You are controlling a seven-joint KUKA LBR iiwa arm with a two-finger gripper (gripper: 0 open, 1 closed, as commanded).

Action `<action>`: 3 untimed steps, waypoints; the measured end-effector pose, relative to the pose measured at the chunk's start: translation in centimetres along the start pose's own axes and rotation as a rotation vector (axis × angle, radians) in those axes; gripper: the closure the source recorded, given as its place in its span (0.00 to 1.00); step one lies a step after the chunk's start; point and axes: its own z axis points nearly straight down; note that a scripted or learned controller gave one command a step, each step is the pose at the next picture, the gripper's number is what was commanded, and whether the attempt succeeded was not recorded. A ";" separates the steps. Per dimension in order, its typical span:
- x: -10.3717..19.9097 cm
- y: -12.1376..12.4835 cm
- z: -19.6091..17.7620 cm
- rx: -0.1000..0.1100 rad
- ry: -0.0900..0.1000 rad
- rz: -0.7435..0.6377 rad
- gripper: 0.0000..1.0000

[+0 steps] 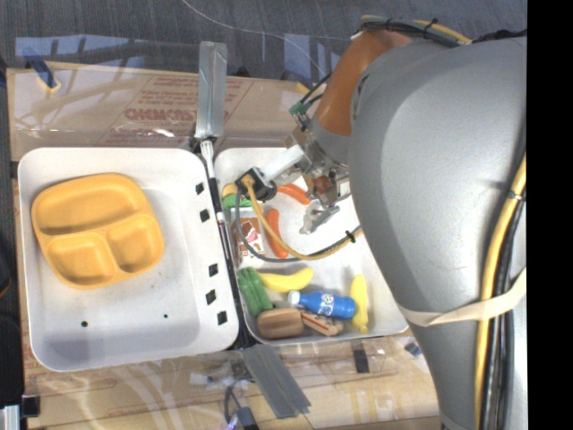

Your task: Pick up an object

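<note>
Below, the fingers (320, 213) hang apart and unladen over carrots (272, 231), banana (285, 280) and blue bottle (328, 305).

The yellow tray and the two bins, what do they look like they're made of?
Yellow tray: likely molded plastic, matte, with rounded, seamless compartments. Left bin and right bin: probably thin formed plastic, smooth white with a slight sheen and rounded corners.

Robotics lab, industrial arm (448, 177) over taped white bins (54, 348), toy food (286, 280), grey carpet (89, 3)
</note>
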 end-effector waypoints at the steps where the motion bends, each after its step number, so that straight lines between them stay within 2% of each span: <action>1: -3.1 4.1 10.3 0.005 -0.017 0.087 0.00; 2: -2.8 4.0 9.0 0.007 -0.012 0.080 1.00; 3: -2.7 -1.7 -6.4 -0.001 0.003 0.108 1.00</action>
